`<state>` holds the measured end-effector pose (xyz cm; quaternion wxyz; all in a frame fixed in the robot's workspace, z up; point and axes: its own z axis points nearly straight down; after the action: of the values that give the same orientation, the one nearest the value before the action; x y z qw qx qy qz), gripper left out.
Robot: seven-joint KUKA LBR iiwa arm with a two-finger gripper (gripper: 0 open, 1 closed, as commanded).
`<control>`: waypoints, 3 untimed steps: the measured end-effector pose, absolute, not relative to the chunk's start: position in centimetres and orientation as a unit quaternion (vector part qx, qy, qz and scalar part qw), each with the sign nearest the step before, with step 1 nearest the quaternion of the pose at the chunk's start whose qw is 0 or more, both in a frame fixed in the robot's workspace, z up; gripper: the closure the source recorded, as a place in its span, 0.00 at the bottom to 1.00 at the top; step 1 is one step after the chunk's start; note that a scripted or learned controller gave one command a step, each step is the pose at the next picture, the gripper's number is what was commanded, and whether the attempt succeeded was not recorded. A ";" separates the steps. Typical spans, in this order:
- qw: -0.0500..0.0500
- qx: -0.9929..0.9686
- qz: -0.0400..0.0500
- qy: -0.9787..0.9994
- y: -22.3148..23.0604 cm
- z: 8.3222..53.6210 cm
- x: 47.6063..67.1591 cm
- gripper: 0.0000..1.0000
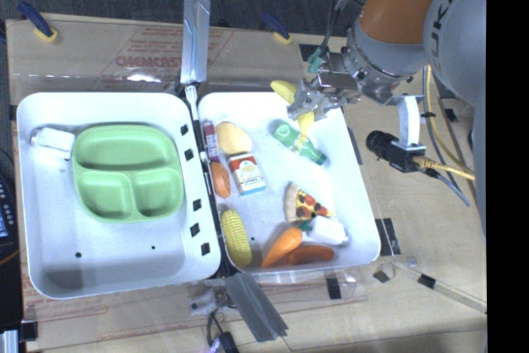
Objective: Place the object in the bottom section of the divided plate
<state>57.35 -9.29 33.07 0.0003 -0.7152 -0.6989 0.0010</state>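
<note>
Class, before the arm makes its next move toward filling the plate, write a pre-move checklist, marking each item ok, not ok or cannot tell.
1. Green divided plastic plate lies flat in the left white bin: ok.
2. All plate sections free: ok.
3. Tool over the right white bin, at its far edge: ok.
4. Yellow banana-shaped toy at the tool, held: cannot tell.
5. Other toys clear of the plate: ok.

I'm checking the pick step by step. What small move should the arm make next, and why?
Probably lower the gripper straight down onto the banana at the right bin's top edge. It sits just above that fruit, while the green plate waits in the left bin.
</note>
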 end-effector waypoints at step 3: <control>0.003 -0.571 0.001 -0.821 -5.7 19.1 53.6 1.00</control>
<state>53.55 -5.74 19.10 0.0027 -0.5713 -0.8208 0.0015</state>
